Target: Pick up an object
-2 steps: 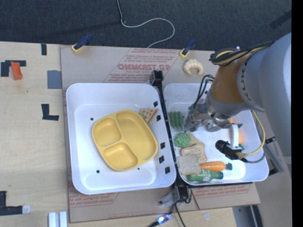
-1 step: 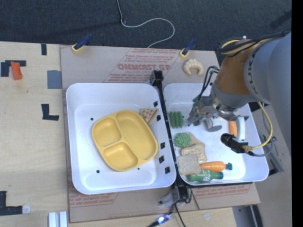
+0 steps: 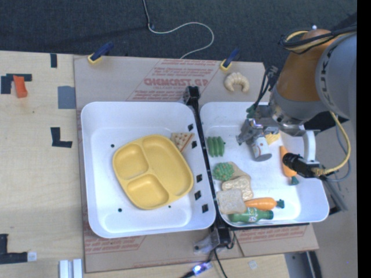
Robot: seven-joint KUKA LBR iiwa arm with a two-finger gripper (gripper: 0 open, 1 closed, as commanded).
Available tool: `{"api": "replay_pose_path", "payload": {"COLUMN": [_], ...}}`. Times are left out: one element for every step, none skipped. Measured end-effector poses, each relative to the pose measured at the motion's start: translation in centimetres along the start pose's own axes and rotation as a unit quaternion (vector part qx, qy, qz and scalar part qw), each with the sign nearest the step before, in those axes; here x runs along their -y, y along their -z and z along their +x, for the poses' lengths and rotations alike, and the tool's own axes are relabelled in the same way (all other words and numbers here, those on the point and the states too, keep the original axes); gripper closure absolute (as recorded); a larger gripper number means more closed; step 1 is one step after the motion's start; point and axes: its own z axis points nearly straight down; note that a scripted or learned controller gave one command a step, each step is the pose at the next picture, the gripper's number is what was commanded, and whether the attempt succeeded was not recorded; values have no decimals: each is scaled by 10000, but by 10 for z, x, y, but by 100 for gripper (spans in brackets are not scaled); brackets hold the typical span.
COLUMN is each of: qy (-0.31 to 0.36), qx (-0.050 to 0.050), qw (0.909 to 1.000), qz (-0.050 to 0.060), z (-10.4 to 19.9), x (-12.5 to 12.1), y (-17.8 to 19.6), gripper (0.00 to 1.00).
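Yellow tray glossy plastic; white bins smooth (slight sheen); cardboard sheet matt.

Grey arm with orange band reaching in from the right, wrist bent downward, gripper hanging low

Toy food crowds the right bin's near-left part; its far floor lies open.

- Even, fairly bright overhead light is falling across the bench; the two white bins are reading near-white with detail washing out.
- Soft short shadows are lying under the yellow tray.
- The picture is looking slightly soft and grainy; the dark floor at top is showing little detail.
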Motion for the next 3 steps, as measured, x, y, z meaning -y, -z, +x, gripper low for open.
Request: {"api": "replay_pose_path", "payload": {"qy": [1,14,26], "qx": [-2,-6,-13], "qw": [10000,10000,10000], "qz": [15,36,35], "z": [1,43,93], "x": [-1,8,19], "y": [27,26,34], "gripper": [100,100,100]}}
